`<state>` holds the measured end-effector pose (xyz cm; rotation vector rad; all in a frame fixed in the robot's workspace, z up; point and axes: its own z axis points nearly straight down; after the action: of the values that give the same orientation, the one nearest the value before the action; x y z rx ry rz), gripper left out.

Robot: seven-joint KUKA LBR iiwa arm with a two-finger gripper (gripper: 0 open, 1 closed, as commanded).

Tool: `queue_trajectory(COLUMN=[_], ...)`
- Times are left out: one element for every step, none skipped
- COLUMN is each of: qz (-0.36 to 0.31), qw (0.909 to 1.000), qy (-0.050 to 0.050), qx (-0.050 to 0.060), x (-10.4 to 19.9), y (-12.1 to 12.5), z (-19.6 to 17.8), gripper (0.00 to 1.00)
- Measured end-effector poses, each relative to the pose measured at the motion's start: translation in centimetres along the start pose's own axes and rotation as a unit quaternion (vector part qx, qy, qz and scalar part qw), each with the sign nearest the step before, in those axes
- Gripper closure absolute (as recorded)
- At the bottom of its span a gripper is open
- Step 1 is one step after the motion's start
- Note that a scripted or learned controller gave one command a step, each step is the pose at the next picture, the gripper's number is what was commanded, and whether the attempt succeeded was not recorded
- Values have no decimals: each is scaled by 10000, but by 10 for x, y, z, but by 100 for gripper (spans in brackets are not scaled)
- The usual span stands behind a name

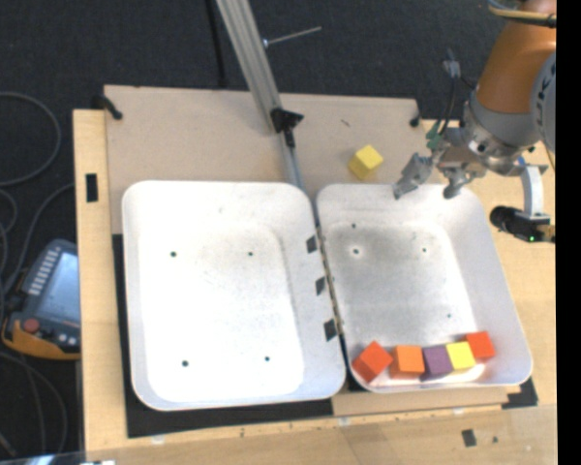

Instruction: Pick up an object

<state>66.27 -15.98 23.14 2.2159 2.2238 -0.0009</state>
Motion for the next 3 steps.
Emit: queue_trajectory(qz=[-30, -9, 10], qw=[10000, 10000, 10000], qy=[19, 12, 3], qx=[-31, 17, -10], x=[80, 116, 112], y=[11, -30, -28], z=[-46, -28, -40], gripper=[0, 0, 100])
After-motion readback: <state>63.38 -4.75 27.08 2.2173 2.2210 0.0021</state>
